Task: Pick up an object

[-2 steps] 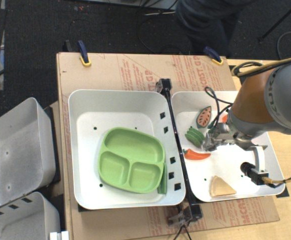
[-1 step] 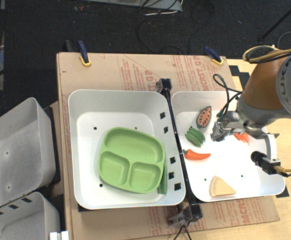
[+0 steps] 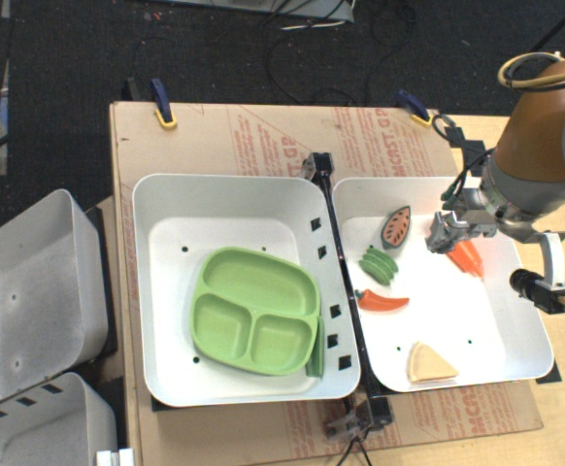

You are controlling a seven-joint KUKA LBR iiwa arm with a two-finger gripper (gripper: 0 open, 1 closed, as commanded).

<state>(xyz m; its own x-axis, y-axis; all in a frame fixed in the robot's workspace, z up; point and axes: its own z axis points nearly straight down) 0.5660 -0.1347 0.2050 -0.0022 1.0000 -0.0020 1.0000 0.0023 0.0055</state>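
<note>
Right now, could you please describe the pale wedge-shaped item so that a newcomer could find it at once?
Start at the right-hand white bin, the one without the green divided plate. Look along its near edge, below the red chilli-shaped piece. There lies the pale yellow wedge, the only cream-coloured item and the closest to the bin's front rim.

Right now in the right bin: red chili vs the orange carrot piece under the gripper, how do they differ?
The red chili pepper is red, long, thin and curved; the carrot is orange, stubbier and tapered. The chili lies nearly level near the divider side, well apart from the gripper; the carrot lies slanted right beside the gripper, partly covered by it. Both are toy foods lying on the right bin floor.
</note>
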